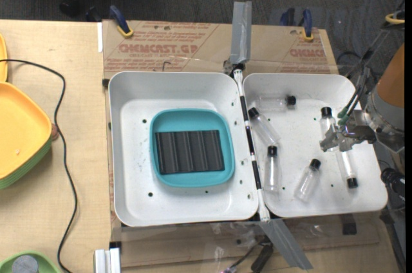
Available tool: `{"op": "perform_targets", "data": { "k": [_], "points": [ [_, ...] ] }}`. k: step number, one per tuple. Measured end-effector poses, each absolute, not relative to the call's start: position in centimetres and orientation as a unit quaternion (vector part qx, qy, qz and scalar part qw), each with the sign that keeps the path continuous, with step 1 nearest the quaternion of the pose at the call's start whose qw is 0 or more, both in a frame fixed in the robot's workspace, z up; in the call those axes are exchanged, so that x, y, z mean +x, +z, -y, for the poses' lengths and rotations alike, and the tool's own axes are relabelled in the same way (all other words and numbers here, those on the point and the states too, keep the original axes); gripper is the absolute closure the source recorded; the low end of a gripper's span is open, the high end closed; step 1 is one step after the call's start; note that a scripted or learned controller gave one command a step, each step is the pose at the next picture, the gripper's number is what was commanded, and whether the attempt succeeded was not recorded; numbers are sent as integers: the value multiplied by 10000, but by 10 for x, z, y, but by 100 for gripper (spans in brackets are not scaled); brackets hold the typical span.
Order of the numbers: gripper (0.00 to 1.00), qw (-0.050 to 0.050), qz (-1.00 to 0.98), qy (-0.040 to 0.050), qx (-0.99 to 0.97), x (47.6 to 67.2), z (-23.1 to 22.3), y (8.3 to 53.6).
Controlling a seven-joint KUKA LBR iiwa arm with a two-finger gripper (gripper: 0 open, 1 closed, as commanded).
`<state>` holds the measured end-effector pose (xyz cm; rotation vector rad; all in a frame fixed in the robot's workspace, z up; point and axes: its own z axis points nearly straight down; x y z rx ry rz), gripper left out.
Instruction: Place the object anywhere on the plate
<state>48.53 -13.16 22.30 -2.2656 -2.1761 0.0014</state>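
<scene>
From my console I saw the pincer [335, 138] low over the right bin [367, 201], at its far right side, where the arm came in. I could not tell from this slant whether it was parted or closed, nor whether anything sat in it; the metal there blurred into the clear plastic below.

The nearest object was a clear vial [347, 170] with a black cap, lying flat just below the pincer and almost touching it in the view. Its long axis ran roughly up and down the picture, cap toward the near rim. A second vial [327, 123] lay just above the pincer, cap at its far end. Three more vials lay further left in the same bin.

The teal plate [191, 116] with its dark ribbed centre sat in the left bin [129, 201], well apart, directly left of the pincer across the divider between the bins.

I judged that the coming move hinged on that leftward carry, once a vial was truly gripped across its narrow width.
</scene>
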Motion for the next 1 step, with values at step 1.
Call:
{"op": "perform_targets", "data": {
  "k": [1],
  "points": [
    [0,0,6928,5,-7212,485,132,223]
  ]
}}
